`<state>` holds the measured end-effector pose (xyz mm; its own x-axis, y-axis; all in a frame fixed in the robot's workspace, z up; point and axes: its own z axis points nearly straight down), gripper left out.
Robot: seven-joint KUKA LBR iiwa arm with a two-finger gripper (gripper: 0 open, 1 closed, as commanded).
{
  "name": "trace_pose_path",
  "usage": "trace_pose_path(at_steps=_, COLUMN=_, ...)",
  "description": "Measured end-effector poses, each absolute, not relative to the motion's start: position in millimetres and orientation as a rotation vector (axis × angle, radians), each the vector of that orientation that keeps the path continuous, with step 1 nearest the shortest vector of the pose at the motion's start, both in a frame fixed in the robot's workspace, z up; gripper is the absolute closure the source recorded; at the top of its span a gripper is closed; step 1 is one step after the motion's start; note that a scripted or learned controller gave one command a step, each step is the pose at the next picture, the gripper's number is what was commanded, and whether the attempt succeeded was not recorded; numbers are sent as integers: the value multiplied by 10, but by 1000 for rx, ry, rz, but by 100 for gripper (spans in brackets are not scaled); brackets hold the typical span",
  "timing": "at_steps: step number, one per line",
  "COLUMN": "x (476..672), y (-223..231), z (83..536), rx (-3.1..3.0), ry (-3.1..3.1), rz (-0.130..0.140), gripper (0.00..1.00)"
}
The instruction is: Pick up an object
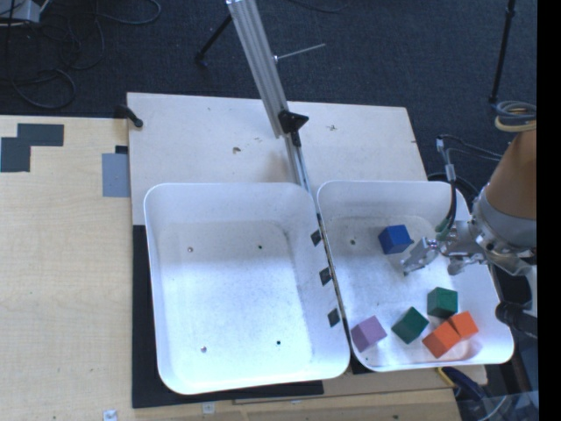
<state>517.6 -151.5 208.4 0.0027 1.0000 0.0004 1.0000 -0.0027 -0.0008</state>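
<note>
Right now the gripper (pixel 415 260) hangs spread and empty at mid-right of the frame, just below-right of the blue cube (pixel 394 238) in the right bin (pixel 377 196), so it should centre over that isolated cube, descend squarely, then close.

Pale wooden bench (pixel 61 261) with a white board (pixel 210 139), bearing two white bins (pixel 166 235) side by side.
</note>
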Motion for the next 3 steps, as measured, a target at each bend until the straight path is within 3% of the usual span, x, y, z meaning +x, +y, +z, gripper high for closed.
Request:
trace_pose_path(at_steps=1, x=5284, y=-1967, z=2059, rx=-2224, ry=-2220, rz=2, gripper=0)
trace_pose_path(at_steps=2, x=5640, y=-1496, z=1471, rx=-2210, ry=-2222, rz=2, gripper=0)
trace_pose_path(at_steps=3, x=6427, y=-1494, z=879, rx=-2220, ry=-2226, rz=-2, gripper=0)
